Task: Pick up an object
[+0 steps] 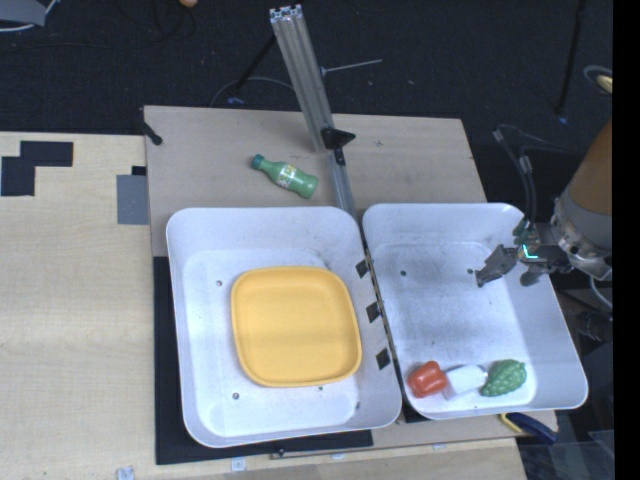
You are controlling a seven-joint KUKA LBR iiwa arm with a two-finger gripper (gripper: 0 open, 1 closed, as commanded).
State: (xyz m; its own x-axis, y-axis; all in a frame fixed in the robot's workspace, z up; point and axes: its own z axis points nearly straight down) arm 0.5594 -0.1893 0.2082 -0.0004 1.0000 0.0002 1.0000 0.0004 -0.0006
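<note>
Toys [466, 379] hug the bin's [430, 230] near edge (hand [512, 266] well apart).

A robotics lab. A plywood table [420, 148] bears two white bins [195, 258] under a slanted aluminium rail [305, 68]. Left of the claw [508, 265], black cables [130, 8] trail over dark carpet [450, 48]. Toy food lies in the bin below the claw: a red pepper [427, 378] and green grapes [503, 377].

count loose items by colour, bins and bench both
Yellow: 1, the plate in the left bin
Green: 2, the bottle on the bench, the lumpy piece
Red: 1, the pepper
White: 1, the small block
Total: 5
</note>
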